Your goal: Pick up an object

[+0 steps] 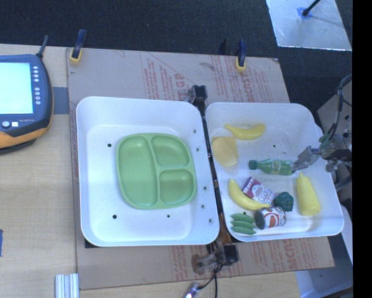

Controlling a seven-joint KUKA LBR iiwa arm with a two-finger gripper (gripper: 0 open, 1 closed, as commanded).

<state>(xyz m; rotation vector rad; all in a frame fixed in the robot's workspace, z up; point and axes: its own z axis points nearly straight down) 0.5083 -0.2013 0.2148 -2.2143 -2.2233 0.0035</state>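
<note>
Beside green bottle (271, 166), hand (308, 156); packet (258, 192) lettering unreadable

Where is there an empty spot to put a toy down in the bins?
The green tray has three bare compartments, and the left bin has bare white floor around it. In the right bin, the floor between the top banana and green bottle is free. Its lower half is crowded.

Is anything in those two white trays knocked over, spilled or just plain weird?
Nothing looks spilled or broken. The green bottle lies on its side in the right bin, among loosely scattered toy food such as a banana and a can tipped over. The green divided plate sits slightly askew in the left bin.
</note>
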